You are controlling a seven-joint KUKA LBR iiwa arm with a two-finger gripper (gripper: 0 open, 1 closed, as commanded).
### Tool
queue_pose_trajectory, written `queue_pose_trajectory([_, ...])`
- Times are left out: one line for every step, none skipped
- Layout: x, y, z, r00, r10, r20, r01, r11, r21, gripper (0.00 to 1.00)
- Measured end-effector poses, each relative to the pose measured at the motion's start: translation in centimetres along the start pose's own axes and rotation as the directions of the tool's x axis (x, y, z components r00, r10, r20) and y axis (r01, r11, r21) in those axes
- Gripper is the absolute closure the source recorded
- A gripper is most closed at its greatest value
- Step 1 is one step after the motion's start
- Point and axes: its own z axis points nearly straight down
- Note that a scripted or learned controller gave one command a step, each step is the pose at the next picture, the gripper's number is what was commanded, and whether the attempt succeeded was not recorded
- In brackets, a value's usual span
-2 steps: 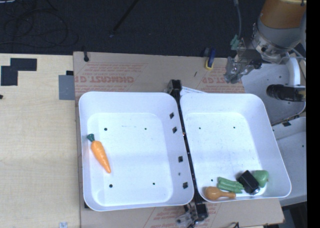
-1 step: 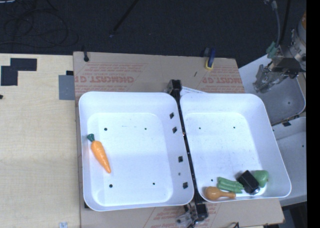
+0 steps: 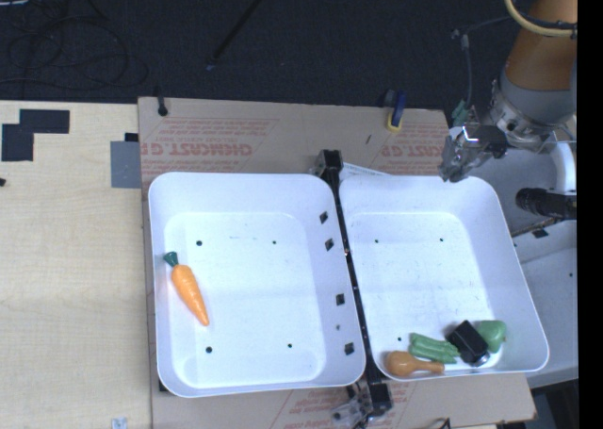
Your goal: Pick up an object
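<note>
Candidates first. Toy carrot [image 3: 189,293] lies alone near the left wall of the left bin [image 3: 236,375], leafy end toward the back, nothing touching it. The other cluster is in the near right corner of the right bin [image 3: 490,193]: a green pod-shaped piece [image 3: 434,348], an orange-tan gourd-shaped piece [image 3: 412,364], a black block [image 3: 467,341] and a light green piece [image 3: 491,332] behind it. Those four are packed together, touching or overlapping, and pressed against the bin's front wall.

My gripper [image 3: 456,166] hangs above the back right corner of the right bin, just over its rim, well apart from every object. Nothing is between my fingers. At this size and angle I can't tell how far apart they are.

Step in hand, as I judge it: pre-grasp, target not yet committed. Nothing lifted.

Next move calls for travel either way. Right-bin cluster is the shorter reach: straight down along the bin toward the near edge. But it's cluttered, so fingers risk landing on two items or jamming on the wall. Black block on top looks like the cleanest bite there. Carrot is farther, across the divider [image 3: 341,257], but isolated; I'd align the fingers across its narrow axis and descend mid-body.
</note>
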Motion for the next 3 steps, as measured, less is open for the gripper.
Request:
queue_pose_trajectory([-2.9, -3.7, -5.7, 1.0, 0.002, 0.002, -0.002, 1.0, -0.012, 1.0])
queue_pose_trajectory([-4.8, -6.2, -15.5, 1.0, 0.001, 0.004, -0.001, 1.0, -0.019, 1.0])
queue_pose_trajectory([-3.8, -12.6, -26.7, 1.0, -0.001, 0.002, 0.001, 1.0, -0.02, 1.0])
